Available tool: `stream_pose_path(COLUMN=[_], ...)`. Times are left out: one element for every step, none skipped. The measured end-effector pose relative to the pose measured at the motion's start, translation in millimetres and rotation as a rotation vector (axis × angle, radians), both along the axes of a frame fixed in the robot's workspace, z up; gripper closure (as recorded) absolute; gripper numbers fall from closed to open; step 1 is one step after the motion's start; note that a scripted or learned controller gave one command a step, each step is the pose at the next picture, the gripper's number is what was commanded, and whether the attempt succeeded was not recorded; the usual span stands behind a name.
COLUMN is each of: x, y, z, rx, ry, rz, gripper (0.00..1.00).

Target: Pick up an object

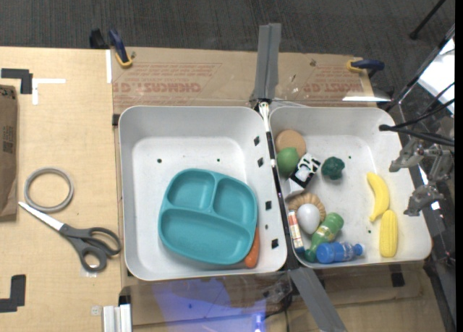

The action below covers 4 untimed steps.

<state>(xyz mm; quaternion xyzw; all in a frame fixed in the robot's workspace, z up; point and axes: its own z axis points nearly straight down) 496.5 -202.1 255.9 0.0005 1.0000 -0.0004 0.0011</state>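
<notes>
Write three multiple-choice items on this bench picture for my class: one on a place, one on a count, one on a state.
1. Where does the teal tray lie?
A. in the left bin
B. in the right bin
C. on the bench by the scissors

2. How many yellow things lie in the right bin?
A. none
B. two
C. four

3. How do the scissors lie?
A. shut
B. blades open wide
C. standing in a cup

Answers:
1 A, the tray fills much of the left bin.
2 B, a banana and a corn cob lie near the right wall.
3 A, the blades lie together, flat on the bench.
</notes>
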Motion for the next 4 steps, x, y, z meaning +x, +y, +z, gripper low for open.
stream_pose_path(x=[-6,16,18,18], y=[-19,-19,-18,-18], z=[-131,-164,-154,-154], rx=[0.001,0.0,-0.001,-0.001], ry=[0.002,0.0,-0.004,-0.004], rz=[-0.035,-0.05,-0.045,-0.045], gripper=[0.0,0.0,1.0,0.0])
